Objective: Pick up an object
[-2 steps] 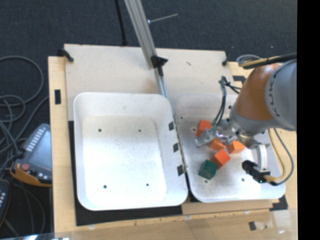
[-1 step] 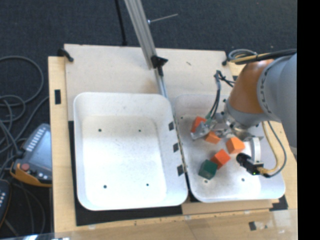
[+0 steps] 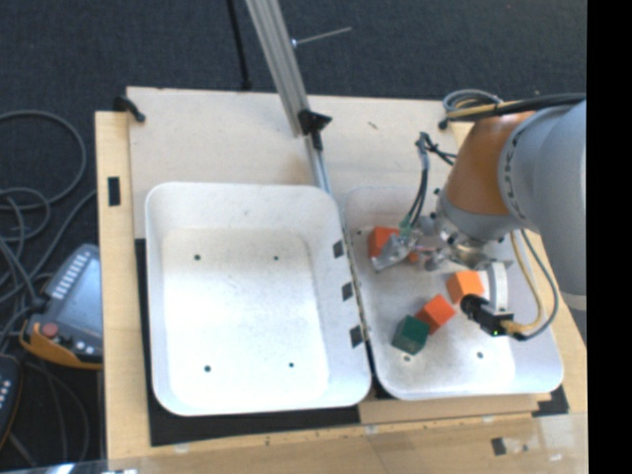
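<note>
I count two bins: the left bin (image 3: 247, 294) offers bare floor. In the right bin (image 3: 533, 363) I see three orange blocks (image 3: 381, 239) (image 3: 438, 311) (image 3: 464, 284) and one green block (image 3: 411, 334), clustered near the divider. Whether the gripper (image 3: 415, 250) clasps anything, I cannot tell.

A robotics laboratory, seen from above. My grey arm (image 3: 533, 181), with its orange band, reaches over a plywood tabletop (image 3: 227, 136) carrying two shallow white bins (image 3: 247, 294), set side by side. An aluminium mounting rail (image 3: 276, 47) rises from the board. Loose black cables (image 3: 30, 196) trail across dark carpet (image 3: 128, 28), and a handheld teach pendant (image 3: 69, 304) lies beside the tabletop.
</note>
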Robot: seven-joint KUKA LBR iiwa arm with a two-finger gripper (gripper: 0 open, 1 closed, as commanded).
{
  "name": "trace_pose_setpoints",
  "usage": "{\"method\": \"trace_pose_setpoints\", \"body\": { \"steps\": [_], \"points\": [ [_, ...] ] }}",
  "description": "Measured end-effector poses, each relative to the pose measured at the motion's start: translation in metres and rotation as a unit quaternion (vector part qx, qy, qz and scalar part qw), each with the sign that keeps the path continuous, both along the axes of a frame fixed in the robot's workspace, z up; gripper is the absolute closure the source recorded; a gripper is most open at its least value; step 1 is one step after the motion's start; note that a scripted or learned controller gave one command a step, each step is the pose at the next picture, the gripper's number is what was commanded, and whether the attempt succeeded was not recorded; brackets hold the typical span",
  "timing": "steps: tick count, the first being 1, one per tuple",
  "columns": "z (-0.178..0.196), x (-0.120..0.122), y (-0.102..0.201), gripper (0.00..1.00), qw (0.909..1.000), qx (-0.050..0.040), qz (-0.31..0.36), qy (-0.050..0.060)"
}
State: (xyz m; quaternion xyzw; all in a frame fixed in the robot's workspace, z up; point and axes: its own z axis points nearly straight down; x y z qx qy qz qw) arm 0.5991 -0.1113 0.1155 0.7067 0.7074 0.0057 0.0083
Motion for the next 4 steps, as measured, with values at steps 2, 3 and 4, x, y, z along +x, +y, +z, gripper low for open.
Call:
{"method": "trace_pose_setpoints", "body": {
  "steps": [2,3,4],
  "points": [
    [-0.019,0.036,0.022,0.0,0.9999,0.0011,-0.001,0.011],
    [-0.018,0.027,-0.006,0.0,0.9999,0.0006,-0.002,0.01],
    [-0.018,0.071,0.016,0.0,1.0,0.0014,0.002,0.008]
  ]
}}
